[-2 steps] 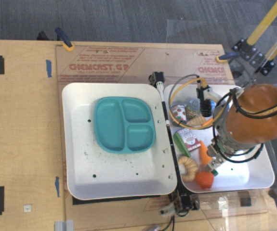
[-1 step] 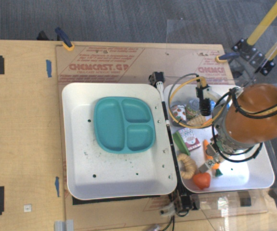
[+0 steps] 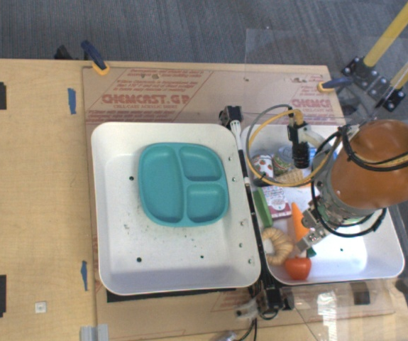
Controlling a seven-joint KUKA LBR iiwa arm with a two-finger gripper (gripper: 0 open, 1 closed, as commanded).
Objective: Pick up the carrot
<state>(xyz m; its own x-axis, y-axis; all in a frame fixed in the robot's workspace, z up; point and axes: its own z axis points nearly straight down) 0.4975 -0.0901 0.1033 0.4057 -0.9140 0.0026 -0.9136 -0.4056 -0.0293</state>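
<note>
Wrist low over the right bin (image 3: 381, 258), orange band bulging wide above it, yellow and black cables looping around my forearm. I'm reaching in from the right edge and hanging steeply down, and my claw (image 3: 310, 239) sits near the bin's middle, towards its left half. Whether I'm clenched or released I cannot tell from up here; my own bulk hides the tips, and nothing visibly sits between them.

Carrot (image 3: 298, 221)! Just beside my claw on the left, a short orange piece lying tilted on the white floor, close enough that it may be touching me, though I can't confirm that.

Below-left of my claw, a knobbly tan food piece (image 3: 278, 244), and right under that a red tomato (image 3: 298, 267) near the bin's front rim. Further left of me, a long green item (image 3: 261, 206) runs along the bin's left wall, with a small red-and-white packet (image 3: 278, 208) next to it. Up beyond my claw, more small bits are tangled under the cable loop, too cluttered to name.

Well away to my left, the other bin (image 3: 118, 261) carries a teal divided plate (image 3: 184, 183), three compartments, lying flat.
</note>
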